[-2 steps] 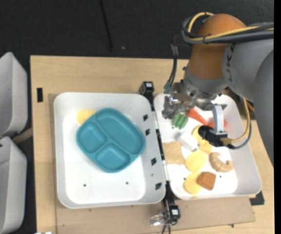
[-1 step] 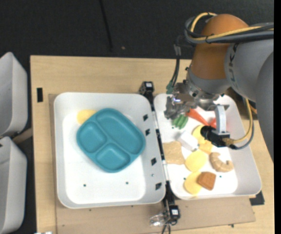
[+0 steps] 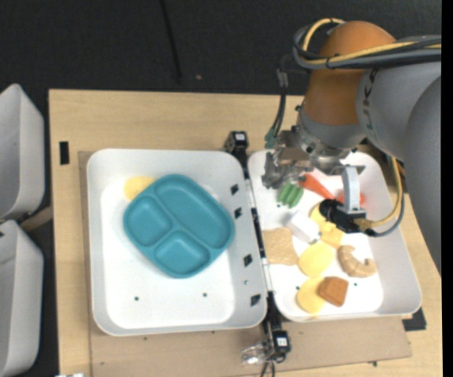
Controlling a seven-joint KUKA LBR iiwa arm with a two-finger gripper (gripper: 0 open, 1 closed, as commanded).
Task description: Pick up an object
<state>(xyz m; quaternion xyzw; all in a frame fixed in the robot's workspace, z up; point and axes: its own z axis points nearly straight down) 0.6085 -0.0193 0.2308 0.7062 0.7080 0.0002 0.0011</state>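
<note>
Over the right bin (image 3: 399,301), gripper (image 3: 283,181) just above a green object (image 3: 291,195), finger state unclear.

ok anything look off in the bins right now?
Mostly fine. The teal divided plate in the left bin sits rotated, askew to the bin walls, and partly covers a yellow piece at its upper left edge. The toy food in the right bin is loosely piled but not spilled.

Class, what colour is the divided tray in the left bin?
Teal blue, the divided tray, seen in the camera view.
</note>
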